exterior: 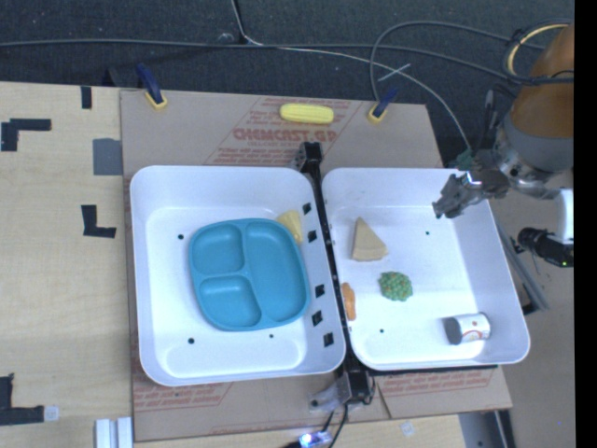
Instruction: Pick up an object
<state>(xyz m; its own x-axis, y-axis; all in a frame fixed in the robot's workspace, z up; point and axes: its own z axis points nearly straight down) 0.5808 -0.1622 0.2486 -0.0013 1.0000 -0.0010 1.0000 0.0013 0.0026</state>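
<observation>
At the right edge: the grey arm (541, 110) comes in cut off by the frame, so just its orange band and wrist can be seen.
Fingers: the gripper (451, 199) hangs over the upper right corner of the right bin (420, 189); its tip is a small dark shape, and I cannot tell whether the fingers are apart or together. Nothing can be seen between them.
Hard to make out: a small yellow piece (291, 224) in the left bin (159, 250) is half tucked behind the upper right rim of the blue divided plate (248, 274), so its form is unclear.
Also unclear: an orange piece (348, 300) lies against the left wall of the right bin, by the divider, too small to name.
Tan wedge (367, 242): lies on the right bin's floor, left of and a little below the gripper, apart from it.
Green broccoli piece (395, 286): just below the wedge, not touching it, near the bin's middle, farther from the gripper.
Grey and white cylinder (466, 329): on its side near the lower right corner of the right bin, well below the gripper.
Beyond the bins: a yellow banana-shaped toy (306, 113) rests on the cardboard (187, 129) covering the worktop (47, 250), between two blue and yellow clamps (149, 86).
</observation>
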